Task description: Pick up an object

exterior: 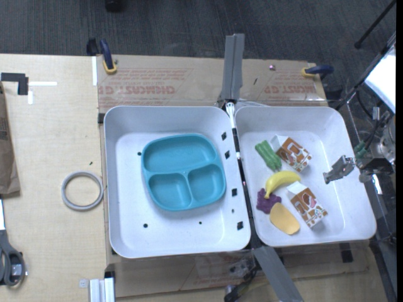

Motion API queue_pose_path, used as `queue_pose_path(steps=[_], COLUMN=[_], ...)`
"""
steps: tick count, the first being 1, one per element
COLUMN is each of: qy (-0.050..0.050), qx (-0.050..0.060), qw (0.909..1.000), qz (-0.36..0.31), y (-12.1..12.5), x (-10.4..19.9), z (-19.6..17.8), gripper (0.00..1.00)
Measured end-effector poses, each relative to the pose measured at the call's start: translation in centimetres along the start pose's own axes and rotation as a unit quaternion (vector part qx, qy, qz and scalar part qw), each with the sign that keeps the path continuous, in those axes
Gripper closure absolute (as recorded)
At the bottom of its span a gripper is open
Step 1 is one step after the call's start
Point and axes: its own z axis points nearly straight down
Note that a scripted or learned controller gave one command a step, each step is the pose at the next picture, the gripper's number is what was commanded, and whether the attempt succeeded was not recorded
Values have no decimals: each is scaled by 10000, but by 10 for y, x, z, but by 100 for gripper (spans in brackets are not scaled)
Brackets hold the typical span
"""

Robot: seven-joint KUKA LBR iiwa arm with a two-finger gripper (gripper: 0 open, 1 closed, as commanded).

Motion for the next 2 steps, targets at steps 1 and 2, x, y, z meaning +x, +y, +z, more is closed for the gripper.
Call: queue_pose_path(steps=[1,2], qy=[0,-4], qx=[13,5], qw=[9845,9739], qz=[1753,2272], y=[28,95], x=[68,74], z=[46,124], gripper=[0,0])
